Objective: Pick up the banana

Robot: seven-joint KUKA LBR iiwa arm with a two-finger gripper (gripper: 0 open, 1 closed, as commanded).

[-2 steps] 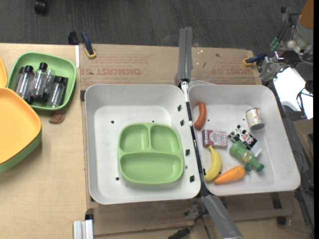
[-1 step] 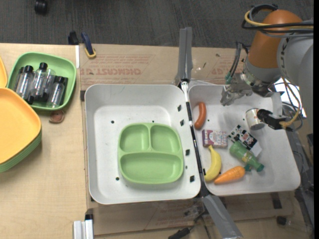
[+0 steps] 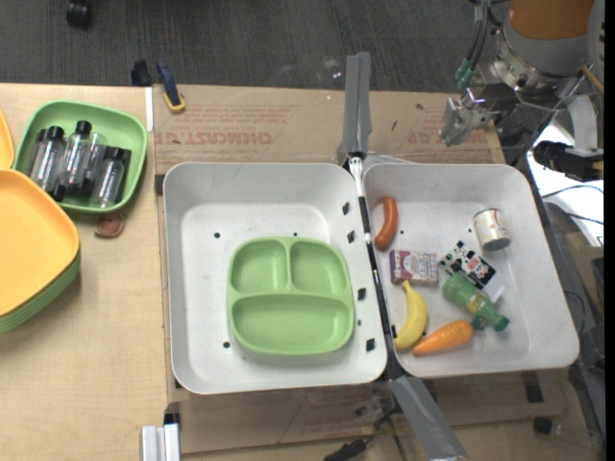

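- Two shallow white bins sat side by side in the middle of the frame on a brown cardboard-covered bench (image 3: 250,128).
- The left bin (image 3: 192,257) held a light green divided plate (image 3: 290,296) with three compartments, lying flat near the bin's centre.
- The right bin (image 3: 524,209) held a cluster of small items towards its lower left and centre.
- The banana (image 3: 412,315), yellow and curved, lay in the lower left part of the right bin, close to the wall shared with the left bin.
- An orange carrot (image 3: 444,337) lay just right of the banana's lower end, touching or nearly touching it.
- A small pink and white carton (image 3: 414,266) lay just above the banana's upper tip.
- A red-orange sausage (image 3: 385,221) lay above that, near the shared wall.
- A green bottle (image 3: 471,299) lay on its side right of the banana, a black and white patterned packet (image 3: 468,260) above it, and a small tin (image 3: 490,229) farther up and right.
- The gripper (image 3: 463,118) hung in the upper right of the frame, above the bench behind the right bin's far edge, well apart from the banana; whether it was released or clenched could not be told, and nothing was seen in it.
- At the left of the frame, a green tray (image 3: 130,128) held several dark-capped bottles (image 3: 77,166), beside a stack of orange plates (image 3: 34,248).
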